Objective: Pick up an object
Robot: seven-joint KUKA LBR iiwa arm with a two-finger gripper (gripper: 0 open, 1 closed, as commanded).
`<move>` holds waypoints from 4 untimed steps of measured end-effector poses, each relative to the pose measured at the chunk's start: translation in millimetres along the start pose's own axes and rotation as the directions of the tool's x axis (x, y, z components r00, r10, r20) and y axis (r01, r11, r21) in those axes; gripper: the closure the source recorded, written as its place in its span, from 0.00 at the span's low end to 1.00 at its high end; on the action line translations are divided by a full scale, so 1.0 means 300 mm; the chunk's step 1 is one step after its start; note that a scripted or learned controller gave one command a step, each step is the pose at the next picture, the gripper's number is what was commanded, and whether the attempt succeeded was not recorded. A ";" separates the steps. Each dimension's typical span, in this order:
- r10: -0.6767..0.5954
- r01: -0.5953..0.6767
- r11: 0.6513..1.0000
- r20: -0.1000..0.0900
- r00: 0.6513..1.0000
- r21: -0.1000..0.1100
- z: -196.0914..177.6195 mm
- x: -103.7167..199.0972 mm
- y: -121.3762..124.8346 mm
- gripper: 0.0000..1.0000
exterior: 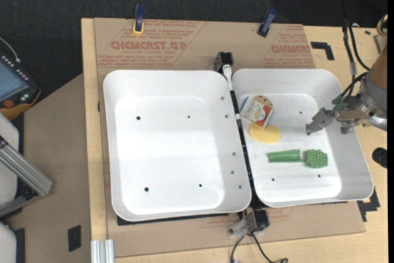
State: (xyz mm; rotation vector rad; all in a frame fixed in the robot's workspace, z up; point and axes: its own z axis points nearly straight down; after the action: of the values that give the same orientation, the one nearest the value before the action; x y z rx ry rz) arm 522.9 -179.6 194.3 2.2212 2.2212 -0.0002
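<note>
Objects for picking lie together in the right bin (345, 182): a small red, white and blue packet (257, 110) near the bin's upper left, a yellow oval piece (265, 133) just below it and touching or nearly touching, and a green brush-like item (298, 157) with a straight handle and a studded round head, lying flat below the yellow piece. The left bin (123, 194) adjoins the right one along a black divider strip. Both bins rest on a cardboard sheet (184, 40) printed with red lettering, clamped at its far edge on the table (61, 132). The pincer (320, 121) hangs over the right part of the right bin, apart from all three objects, gripping nothing; whether it stands open or closed cannot be told.
</note>
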 end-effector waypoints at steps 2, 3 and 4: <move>-0.010 0.010 1.000 -0.001 1.000 -0.008 -0.311 0.304 -0.040 1.00; -0.005 0.005 1.000 -0.003 1.000 0.005 -0.274 0.481 -0.150 1.00; -0.009 0.009 1.000 -0.002 1.000 -0.006 -0.316 0.726 0.058 1.00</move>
State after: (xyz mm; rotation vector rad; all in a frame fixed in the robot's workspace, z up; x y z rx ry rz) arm 540.2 38.2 289.1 2.2094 2.2289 0.0078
